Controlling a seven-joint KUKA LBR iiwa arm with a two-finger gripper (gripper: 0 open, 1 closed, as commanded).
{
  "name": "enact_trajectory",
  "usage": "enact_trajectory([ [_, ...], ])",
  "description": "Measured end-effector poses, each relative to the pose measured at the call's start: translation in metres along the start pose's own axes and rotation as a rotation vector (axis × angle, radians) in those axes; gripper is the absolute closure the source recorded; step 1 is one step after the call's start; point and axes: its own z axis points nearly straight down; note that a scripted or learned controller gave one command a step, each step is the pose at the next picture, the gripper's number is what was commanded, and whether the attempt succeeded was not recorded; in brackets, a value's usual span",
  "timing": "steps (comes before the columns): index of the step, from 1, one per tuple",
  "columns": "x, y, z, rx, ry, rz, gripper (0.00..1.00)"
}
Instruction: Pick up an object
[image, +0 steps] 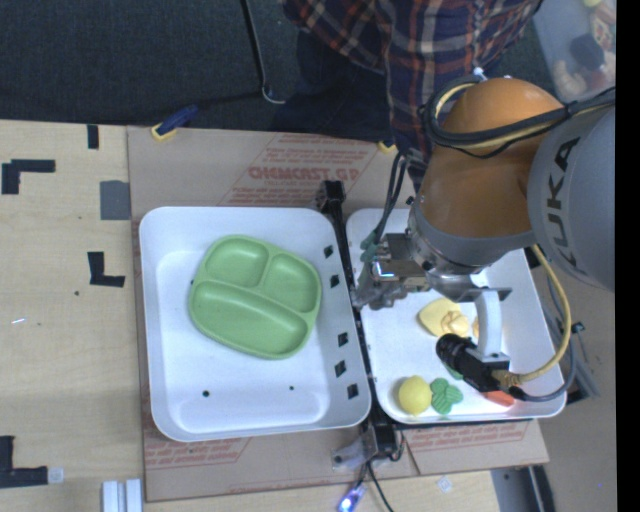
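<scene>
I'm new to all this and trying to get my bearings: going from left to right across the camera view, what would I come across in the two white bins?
Green divided plate in the left bin → yellow round toy in the right bin → small green toy → orange piece.

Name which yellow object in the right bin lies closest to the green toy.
The round yellow ball at the bin's near edge: it touches the green toy. The paler, flatter yellow piece lies farther back, apart from it.

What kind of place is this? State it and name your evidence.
Probably a robotics lab bench for pick-up trials: a KUKA arm over two white bins, a green divided plate, small toy items and a taped cardboard underlay.
</scene>
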Motion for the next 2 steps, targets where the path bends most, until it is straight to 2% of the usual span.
enact_trajectory([
  [1,-0.02,0.057,-0.088,-0.005,-0.005,0.008,1.0],
  [2,0.049,0.009,-0.03,0.016,-0.004,0.002,1.0],
])
